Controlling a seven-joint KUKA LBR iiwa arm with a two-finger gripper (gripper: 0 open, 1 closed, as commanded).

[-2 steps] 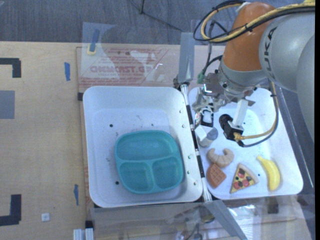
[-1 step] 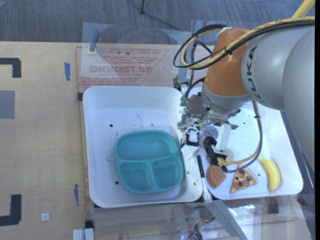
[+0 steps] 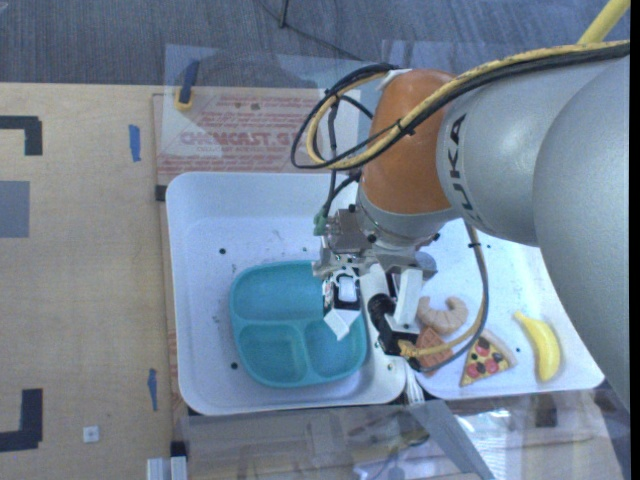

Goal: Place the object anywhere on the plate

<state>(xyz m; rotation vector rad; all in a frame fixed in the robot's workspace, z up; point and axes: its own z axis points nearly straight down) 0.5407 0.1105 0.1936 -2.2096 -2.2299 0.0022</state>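
Observation:
A teal divided plate (image 3: 285, 336) lies in the left white bin (image 3: 200, 268), towards its front. The gripper (image 3: 368, 306) hangs low over the plate's right rim, at the wall between the two bins. A small white piece (image 3: 340, 326) shows just under the gripper above the plate's right compartment; whether it is a held object or part of the tool is unclear. Toy food lies in the right bin (image 3: 520, 278): a tan shrimp-like piece (image 3: 445, 314), an orange waffle-like piece (image 3: 428, 348), a pizza slice (image 3: 487, 360) and a yellow banana (image 3: 541, 345).
The arm's grey body and orange band (image 3: 410, 148) cover the back of the right bin. Cables (image 3: 335, 128) loop beside the wrist. A wooden bench top (image 3: 80, 268) stretches to the left of the bins.

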